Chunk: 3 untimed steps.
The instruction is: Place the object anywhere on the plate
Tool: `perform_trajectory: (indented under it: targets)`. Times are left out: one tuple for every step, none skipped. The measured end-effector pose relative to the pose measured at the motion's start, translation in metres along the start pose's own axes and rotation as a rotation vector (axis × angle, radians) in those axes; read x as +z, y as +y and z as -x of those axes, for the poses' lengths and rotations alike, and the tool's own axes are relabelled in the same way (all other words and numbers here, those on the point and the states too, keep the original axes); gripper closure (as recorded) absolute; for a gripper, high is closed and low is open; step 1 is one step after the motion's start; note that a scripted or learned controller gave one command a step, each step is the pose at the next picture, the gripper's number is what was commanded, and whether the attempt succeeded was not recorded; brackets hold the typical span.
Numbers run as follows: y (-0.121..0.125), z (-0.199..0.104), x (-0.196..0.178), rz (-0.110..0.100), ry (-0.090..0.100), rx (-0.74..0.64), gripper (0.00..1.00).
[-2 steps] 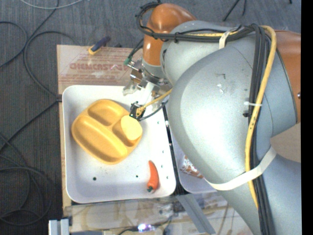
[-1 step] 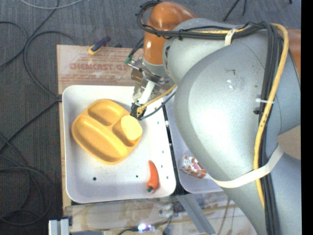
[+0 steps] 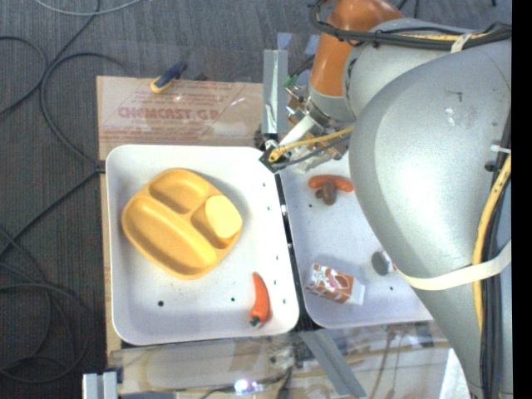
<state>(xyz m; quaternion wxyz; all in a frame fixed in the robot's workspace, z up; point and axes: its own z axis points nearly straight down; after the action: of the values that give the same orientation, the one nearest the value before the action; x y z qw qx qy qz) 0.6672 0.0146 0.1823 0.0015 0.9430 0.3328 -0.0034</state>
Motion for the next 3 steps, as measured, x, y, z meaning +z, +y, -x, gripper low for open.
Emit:
perform_trajectory:
  targets:
    - [-0.081, -0.010, -0.013, -0.002, 0.001, -0.183, 1.00]
    - [-0.102, -0.029, 0.053, -0.003, 0.003, -0.603, 1.00]
    - [-0.102, -0.029, 0.053, -0.003, 0.004, -0.603, 0.00]
